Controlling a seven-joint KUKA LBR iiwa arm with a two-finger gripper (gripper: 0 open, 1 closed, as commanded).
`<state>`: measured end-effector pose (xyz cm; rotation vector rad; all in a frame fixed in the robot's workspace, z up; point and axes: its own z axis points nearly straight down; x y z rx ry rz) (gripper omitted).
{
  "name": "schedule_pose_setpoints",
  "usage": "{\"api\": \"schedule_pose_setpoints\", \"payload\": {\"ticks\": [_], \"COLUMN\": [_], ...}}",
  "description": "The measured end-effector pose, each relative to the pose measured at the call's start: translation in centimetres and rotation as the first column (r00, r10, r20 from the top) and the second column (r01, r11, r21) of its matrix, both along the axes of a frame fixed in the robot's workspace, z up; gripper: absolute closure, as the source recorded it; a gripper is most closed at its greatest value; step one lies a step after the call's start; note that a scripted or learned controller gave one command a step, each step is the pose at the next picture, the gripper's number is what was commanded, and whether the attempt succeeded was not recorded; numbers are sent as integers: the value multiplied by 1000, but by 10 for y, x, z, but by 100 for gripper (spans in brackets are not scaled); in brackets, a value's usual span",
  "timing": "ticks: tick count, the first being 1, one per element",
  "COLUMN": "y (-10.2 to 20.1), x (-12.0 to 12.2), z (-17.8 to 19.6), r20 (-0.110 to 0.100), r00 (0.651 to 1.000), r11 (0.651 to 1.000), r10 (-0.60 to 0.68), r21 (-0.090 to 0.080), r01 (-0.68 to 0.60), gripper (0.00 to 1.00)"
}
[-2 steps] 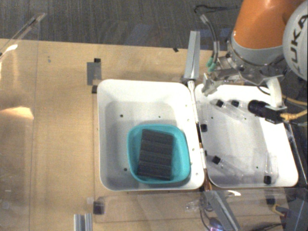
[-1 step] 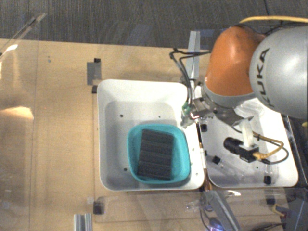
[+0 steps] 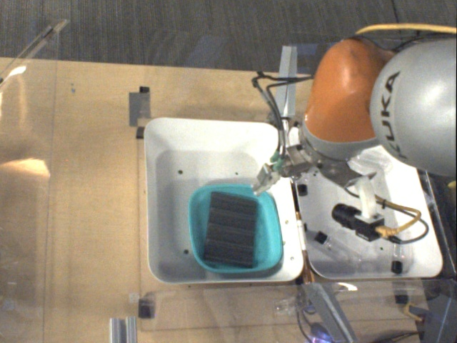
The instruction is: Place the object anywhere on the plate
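Object: I see the dark ribbed block [image 3: 230,229] lying flat on the plate, tilted slightly.
Plate: the teal plate [image 3: 268,224] sits in the left bin [image 3: 168,191], toward its 5 o'clock corner.
Tool: the tool [image 3: 265,179] hovers at the plate's 1 o'clock rim — I can't tell its state.
Arm: the arm [image 3: 378,98] reaches in from 3 o'clock, over the right bin [image 3: 414,256].

Two white bins [image 3: 164,191] side by side on a wooden bench [image 3: 71,191]
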<state>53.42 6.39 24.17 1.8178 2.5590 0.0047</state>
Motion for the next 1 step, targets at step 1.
{"api": "schedule_pose_setpoints", "payload": {"ticks": [1], "y": [1], "x": [2], "z": [11], "r20": [6], "r00": [1000], "r11": [1000], "r10": [1], "r21": [1], "r01": [-1], "gripper": [100]}}
